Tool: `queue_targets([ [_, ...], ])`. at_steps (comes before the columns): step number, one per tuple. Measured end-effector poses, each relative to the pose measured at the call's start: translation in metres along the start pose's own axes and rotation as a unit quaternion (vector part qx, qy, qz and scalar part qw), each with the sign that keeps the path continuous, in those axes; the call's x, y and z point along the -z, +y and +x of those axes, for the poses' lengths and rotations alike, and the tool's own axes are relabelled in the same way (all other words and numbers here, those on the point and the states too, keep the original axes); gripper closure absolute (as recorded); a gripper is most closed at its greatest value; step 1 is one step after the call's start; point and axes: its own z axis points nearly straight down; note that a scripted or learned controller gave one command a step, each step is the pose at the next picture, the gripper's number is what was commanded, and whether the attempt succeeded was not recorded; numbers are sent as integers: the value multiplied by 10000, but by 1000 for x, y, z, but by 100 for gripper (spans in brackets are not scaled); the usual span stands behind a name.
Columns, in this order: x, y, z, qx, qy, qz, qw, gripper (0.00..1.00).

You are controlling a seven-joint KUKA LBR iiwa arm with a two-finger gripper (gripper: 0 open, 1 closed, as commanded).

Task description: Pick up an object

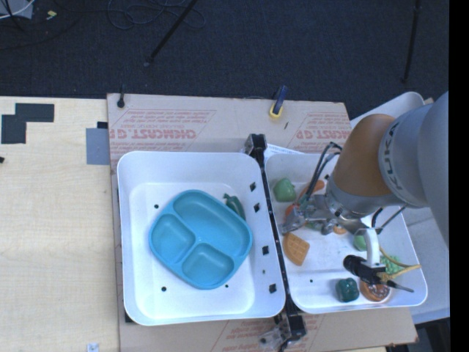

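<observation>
**Figure.** Overhead slanted view of a pale wooden desk [51,218] carrying a cardboard sheet [183,127], on which two shallow white bins stand side by side.

**Left bin** [128,196]: holds a blue divided plate [200,238] with three compartments, lying flat near the middle. A small dark green piece [234,205] lies against the plate's upper right edge.

**Right bin** [322,301]: holds the loose things on offer for picking up.
- A green ball [284,190] sits in the upper left part, near the wall shared with the left bin.
- An orange waffle piece [297,249] lies below the ball, toward the bin's middle.
- A dark green block [347,290] rests near the lower rim, with a brown round thing [376,292] just beside it on the right.
- A pale green lump [360,240] and a yellow-green strip [399,265] lie toward the right side.

**Arm** [418,152]: grey, with an orange band [363,160], reaching in from the right over the right bin. Its hand [309,220] is low in the bin, between the green ball and the waffle piece. A small red-orange bit [293,213] shows at the hand's left edge. It cannot be told whether the hand is spread, pressed together or pinching anything.

A blue and yellow clip [278,103] sits on the sheet's far edge.
</observation>
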Motion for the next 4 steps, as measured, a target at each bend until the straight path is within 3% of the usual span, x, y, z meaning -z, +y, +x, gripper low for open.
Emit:
queue_targets([
  [1,11,0,-2,-34,1,-3,10000,100],
  [3,127,7,-5,9,-7,-36,10000,100],
  [4,142,7,-5,11,-3,-24,10000,100],
])
